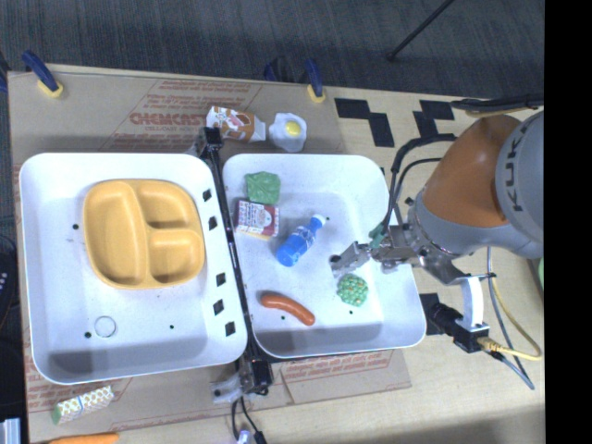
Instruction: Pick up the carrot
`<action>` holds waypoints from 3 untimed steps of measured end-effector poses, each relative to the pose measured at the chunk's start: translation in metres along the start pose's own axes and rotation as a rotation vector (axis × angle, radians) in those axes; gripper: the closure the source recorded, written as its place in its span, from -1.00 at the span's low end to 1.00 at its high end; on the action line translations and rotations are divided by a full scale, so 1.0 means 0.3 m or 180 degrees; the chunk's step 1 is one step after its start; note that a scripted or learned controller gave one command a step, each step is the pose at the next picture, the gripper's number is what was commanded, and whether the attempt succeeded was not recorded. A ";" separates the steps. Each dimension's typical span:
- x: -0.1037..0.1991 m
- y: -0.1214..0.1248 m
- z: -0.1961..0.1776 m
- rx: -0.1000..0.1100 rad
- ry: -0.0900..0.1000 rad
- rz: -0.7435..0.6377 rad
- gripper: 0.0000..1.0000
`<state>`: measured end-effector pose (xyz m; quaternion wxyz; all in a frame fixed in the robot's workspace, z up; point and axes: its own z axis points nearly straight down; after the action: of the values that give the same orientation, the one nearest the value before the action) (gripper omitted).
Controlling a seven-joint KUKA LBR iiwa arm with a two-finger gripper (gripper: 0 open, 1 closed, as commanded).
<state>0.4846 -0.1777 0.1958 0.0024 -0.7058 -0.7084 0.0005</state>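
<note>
Left bin: yellow tray parked, irrelevant | Right bin: carrot lies free at 6 o'clock, I judge it ungrasped | hand at 3 o'clock over green item, finger state: I cannot tell.

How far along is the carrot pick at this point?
Nothing looks done yet: the orange, sausage-shaped carrot lies on the floor of the right-hand shallow white bin, near its front wall. In hand: the gripper hangs above the green bumpy toy, apart from the carrot. Left: reaching, grasping, lifting.
</note>
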 end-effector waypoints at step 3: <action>0.034 0.244 0.300 -0.0003 0.0001 0.2154 -1.00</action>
<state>0.5575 -0.1671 0.1057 0.0018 -0.9009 -0.4340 0.0008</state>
